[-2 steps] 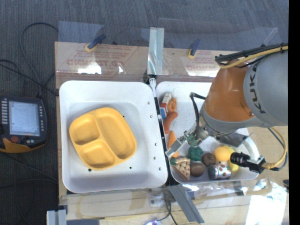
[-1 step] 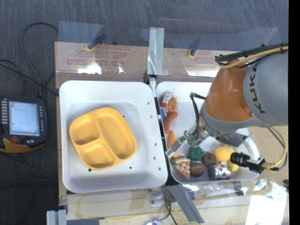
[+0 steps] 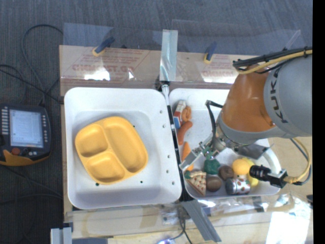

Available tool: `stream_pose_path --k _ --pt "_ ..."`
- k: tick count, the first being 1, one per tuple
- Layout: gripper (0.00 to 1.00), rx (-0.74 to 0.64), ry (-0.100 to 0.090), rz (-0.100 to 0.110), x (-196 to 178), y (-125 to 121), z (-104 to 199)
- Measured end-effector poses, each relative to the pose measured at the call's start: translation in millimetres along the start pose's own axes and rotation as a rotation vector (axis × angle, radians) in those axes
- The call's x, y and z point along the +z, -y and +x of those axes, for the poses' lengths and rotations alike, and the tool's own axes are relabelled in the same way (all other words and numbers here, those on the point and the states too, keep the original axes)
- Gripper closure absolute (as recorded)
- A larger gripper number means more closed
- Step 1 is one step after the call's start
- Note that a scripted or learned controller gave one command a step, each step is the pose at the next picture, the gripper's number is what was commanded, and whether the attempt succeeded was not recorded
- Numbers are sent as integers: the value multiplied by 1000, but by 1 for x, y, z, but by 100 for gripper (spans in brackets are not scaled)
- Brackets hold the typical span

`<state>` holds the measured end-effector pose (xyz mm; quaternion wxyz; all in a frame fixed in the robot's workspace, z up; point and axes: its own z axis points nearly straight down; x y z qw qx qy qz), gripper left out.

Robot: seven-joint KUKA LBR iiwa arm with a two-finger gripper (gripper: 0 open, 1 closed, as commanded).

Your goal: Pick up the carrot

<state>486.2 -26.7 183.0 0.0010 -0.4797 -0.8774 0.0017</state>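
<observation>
While the jaws' grip cannot be told, the tapered orange carrot [image 3: 185, 130] lies in the smooth white bin [image 3: 199, 117].

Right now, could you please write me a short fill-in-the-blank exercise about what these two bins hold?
1. The yellow divided tray lies in the ____ bin as the camera sees it.
2. The tray has ____ compartments.
3. The carrot lies in the right bin close to its ____ wall.
4. The band above the arm's wrist is coloured ____.

Missing words: left; three; left; orange
</observation>
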Motion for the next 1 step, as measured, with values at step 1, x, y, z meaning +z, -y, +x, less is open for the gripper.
stream_pose_path --k 1 --pt "0 0 0 0 0 0 0"
